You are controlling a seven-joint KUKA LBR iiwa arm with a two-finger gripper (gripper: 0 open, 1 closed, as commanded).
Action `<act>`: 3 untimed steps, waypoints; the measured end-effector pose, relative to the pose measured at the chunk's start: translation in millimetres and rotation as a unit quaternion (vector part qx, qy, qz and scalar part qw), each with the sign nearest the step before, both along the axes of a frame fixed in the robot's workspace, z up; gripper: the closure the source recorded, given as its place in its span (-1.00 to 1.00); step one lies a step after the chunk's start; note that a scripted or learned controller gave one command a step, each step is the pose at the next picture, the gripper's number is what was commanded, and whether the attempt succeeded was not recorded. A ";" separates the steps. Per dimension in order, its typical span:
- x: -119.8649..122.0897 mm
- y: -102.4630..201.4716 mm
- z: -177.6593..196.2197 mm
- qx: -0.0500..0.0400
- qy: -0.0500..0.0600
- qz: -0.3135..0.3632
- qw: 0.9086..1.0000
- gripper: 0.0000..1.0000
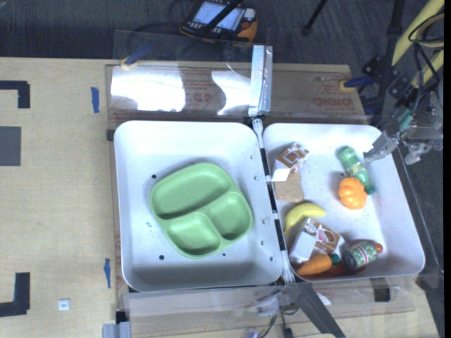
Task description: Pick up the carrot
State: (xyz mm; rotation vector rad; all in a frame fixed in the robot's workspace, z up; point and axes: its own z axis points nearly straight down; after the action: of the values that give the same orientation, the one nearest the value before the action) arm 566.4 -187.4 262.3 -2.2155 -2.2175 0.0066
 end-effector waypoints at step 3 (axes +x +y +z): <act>36.1 42.0 -170.8 -0.003 -0.013 -0.033 0.999 1.00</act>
State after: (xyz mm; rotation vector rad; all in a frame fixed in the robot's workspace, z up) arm 602.6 -145.4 91.5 -2.3039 -2.1593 -0.0150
